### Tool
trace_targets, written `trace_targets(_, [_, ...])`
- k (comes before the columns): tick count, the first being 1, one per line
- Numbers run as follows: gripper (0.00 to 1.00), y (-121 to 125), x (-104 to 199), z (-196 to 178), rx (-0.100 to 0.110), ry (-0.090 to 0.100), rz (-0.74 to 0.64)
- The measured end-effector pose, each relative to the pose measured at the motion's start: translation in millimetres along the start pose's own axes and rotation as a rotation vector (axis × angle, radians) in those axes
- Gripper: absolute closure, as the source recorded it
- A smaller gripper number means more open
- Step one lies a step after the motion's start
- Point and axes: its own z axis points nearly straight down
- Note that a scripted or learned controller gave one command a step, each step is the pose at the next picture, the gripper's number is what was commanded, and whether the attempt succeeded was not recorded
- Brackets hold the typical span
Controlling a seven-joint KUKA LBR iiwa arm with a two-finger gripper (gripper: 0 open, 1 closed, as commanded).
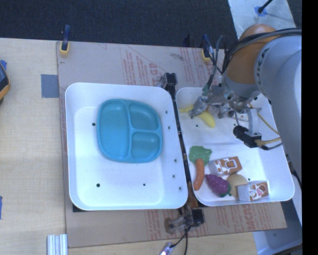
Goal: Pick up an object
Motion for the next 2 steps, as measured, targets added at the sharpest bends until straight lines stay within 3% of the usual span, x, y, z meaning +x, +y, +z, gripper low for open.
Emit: trace_targets(2, [0.0, 0.2, -9.1, -0.2, -0.003, 0.0, 0.004])
